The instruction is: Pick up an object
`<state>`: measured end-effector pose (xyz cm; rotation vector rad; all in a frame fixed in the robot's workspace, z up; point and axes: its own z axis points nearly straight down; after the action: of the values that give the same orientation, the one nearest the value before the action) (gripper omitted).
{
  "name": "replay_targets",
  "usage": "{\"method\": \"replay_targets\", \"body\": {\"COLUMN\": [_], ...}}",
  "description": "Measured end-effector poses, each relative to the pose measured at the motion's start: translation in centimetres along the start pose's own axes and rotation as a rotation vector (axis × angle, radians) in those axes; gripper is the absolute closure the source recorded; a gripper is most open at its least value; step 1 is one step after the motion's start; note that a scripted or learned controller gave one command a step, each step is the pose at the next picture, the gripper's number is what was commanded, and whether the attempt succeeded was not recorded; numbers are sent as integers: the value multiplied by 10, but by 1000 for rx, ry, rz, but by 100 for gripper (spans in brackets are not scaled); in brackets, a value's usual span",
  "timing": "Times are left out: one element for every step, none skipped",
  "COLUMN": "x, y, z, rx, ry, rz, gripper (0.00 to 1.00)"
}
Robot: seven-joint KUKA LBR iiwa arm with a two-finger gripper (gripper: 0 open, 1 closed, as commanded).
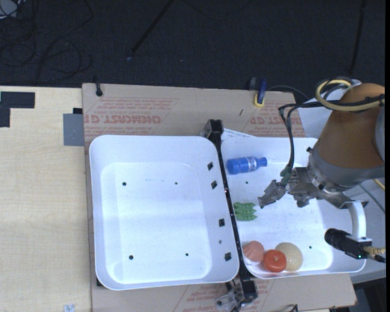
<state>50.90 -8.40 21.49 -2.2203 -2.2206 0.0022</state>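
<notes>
Bottle (246, 165), blue with a white cap, lies flat above-left of the tool (271, 196), long axis across the right bin (299, 223), cap pointing toward the arm. Whether the tool is spread, I cannot tell.

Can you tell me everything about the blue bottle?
The blue bottle is small and looks like shiny plastic. Its body is bright blue, and the end pointing right looks paler, like a cap or neck. It lies on its side, almost level, on the floor of the right bin, near the far edge and close to the black divider between the bins. Nothing touches it except the bin floor. The green toy sits nearer the camera, apart from it, and the gripper hangs to its lower right, not touching.
</notes>
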Motion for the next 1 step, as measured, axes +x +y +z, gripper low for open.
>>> {"method": "replay_targets", "body": {"x": [-77], "y": [61], "z": [12], "rx": [-2], "ry": [-4], "rz": [4], "gripper": [0]}}
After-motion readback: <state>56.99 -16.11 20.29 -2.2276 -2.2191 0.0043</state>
